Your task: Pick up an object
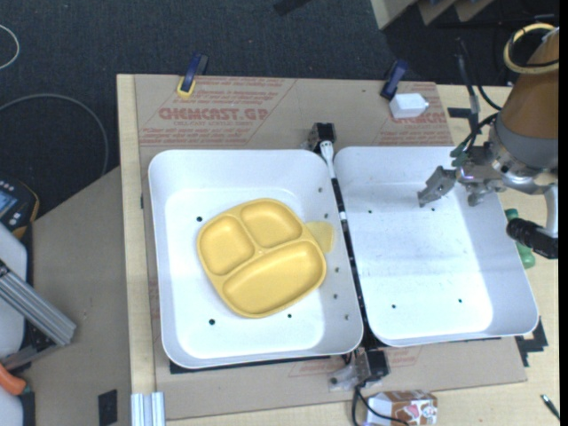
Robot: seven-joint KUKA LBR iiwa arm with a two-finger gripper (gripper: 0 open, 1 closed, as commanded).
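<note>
From my remote station I saw 2 white bins side by side on the cardboard-covered bench. The left bin held the yellow plate, a moulded dish with 3 compartments: 2 small ones toward the far side and 1 long one nearer the camera. It lay flat on the bin floor, roughly central and turned askew to the bin walls. A paler yellow tab showed at its right edge; I could not tell whether that was part of the plate or a separate piece beneath it.

The gripper was over the far right part of the right bin, well apart from the plate. Its 2 fingers were spread wide with nothing between them. Whether the tips touched the bin floor or hung just above it, I could not tell from this slant.

A blue and yellow clamp sat at the bench's far left edge.
</note>
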